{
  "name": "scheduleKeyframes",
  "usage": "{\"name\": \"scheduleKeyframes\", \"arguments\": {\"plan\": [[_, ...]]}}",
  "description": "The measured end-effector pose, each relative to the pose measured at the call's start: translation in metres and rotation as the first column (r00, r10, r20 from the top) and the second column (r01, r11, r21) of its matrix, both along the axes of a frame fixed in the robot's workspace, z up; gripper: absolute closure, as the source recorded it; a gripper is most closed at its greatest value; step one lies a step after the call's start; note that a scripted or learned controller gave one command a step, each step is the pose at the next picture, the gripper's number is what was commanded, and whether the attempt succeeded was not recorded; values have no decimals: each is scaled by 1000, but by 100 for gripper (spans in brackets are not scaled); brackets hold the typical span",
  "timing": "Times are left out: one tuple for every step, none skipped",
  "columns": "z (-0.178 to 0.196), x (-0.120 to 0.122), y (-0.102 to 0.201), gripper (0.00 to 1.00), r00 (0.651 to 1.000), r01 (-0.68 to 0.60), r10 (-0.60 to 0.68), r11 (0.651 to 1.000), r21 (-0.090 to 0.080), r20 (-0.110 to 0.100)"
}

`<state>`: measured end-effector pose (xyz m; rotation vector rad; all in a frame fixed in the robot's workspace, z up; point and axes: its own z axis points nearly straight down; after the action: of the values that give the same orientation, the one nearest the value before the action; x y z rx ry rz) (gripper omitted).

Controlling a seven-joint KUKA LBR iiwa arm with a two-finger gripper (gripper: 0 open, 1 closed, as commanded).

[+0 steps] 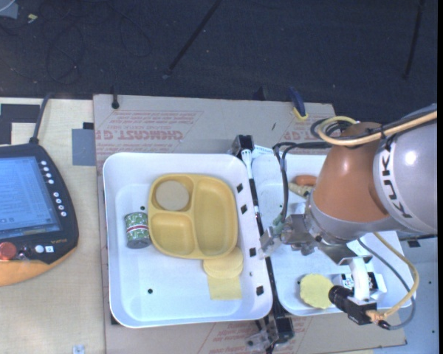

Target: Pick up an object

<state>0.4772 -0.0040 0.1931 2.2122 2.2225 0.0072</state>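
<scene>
So the gripper (280, 234) is down low inside the right bin (264, 169), just right of the yellow divided plate (203, 223), with the two bin walls between them. The wrist hardware is in the way and it's all a bit blurry, so I honestly can't tell how far open it is. I can't make out anything in its grasp either.

Closest pickable thing, I'd say, is the little yellow round piece (314, 291), down and to the right of the plate, in the right bin near its front edge. It looks small, flat-ish and light, maybe soft or rubbery. I'd come straight down and pinch it across its width. Being that low, it could slide away on the smooth bin floor rather than lift.

There's also an orange thing (304, 181) right of the plate's top edge, mostly tucked behind the arm (351, 186), so no idea what it is.

In the left bin (133, 290) the plate itself is rigid plastic, light but wide. You'd only get it by a rim or a divider wall, and it'd tip. Touching its left side is a small green can (137, 229), stiff and upright, probably the easiest grab if the slick sides don't squirt out. A flat yellow sheet (225, 282) pokes out from under the plate's bottom right corner; thin and lying flat, so pretty hopeless.
</scene>
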Motion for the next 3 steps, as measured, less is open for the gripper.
{"name": "scheduleKeyframes", "arguments": {"plan": [[-6,73,-37,0,1000,3,-3,1000,-1,-5],[-85,106,-95,0,1000,5,-5,1000,-3,7],[-99,131,-103,0,1000,7,-7,1000,3,-14]]}}
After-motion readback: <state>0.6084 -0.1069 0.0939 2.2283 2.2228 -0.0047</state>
